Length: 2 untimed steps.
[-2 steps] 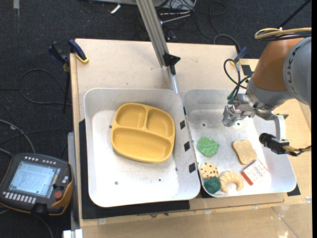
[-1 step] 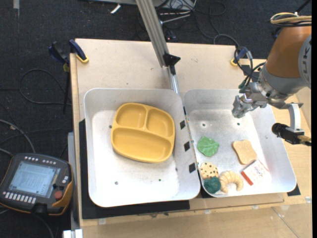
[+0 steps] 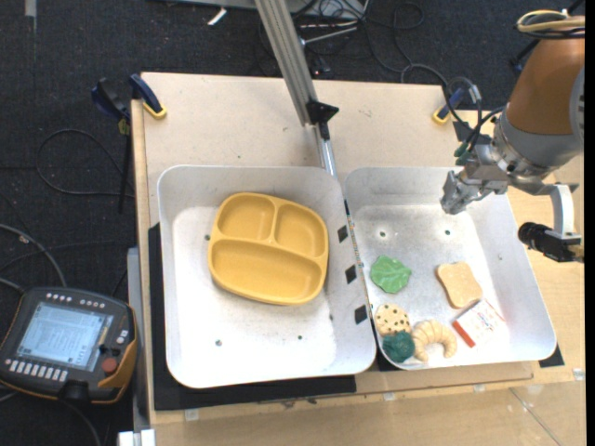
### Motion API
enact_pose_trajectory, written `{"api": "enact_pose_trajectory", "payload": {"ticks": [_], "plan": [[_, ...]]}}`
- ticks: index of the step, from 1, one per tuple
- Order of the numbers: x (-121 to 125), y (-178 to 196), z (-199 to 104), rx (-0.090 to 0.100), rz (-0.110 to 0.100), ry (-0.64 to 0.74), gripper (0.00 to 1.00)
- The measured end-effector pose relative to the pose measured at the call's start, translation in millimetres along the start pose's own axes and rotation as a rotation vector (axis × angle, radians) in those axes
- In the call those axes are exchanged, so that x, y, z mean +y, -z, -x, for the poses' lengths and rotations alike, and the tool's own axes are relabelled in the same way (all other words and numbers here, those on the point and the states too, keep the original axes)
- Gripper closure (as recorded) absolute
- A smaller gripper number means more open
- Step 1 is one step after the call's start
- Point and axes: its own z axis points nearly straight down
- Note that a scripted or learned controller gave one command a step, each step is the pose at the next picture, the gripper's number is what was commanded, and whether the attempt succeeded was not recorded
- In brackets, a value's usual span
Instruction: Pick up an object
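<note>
The right bin (image 3: 423, 221) holds several small food toys along its near side: a green lettuce leaf (image 3: 390, 273), a slice of toast (image 3: 459, 284), a chocolate-chip cookie (image 3: 391, 319), a dark green piece (image 3: 399, 346), a croissant (image 3: 434, 339) and a red-and-white packet (image 3: 478, 324). My gripper (image 3: 456, 196) hangs over the far right part of this bin, well apart from the toys, with nothing seen in it. The left bin (image 3: 186, 249) bears a yellow divided plate (image 3: 271, 247).
A metal pole (image 3: 288, 49) slants down to the seam between the bins. Blue-and-yellow clamps (image 3: 147, 98) sit at the bench's far corners. A teach pendant (image 3: 65, 342) lies on the floor at the lower left.
</note>
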Motion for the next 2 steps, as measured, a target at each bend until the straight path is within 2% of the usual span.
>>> {"api": "enact_pose_trajectory", "payload": {"ticks": [2], "plan": [[-6.0,-7.2,-118.0,0.003,-0.005,0.006,1.0]]}}
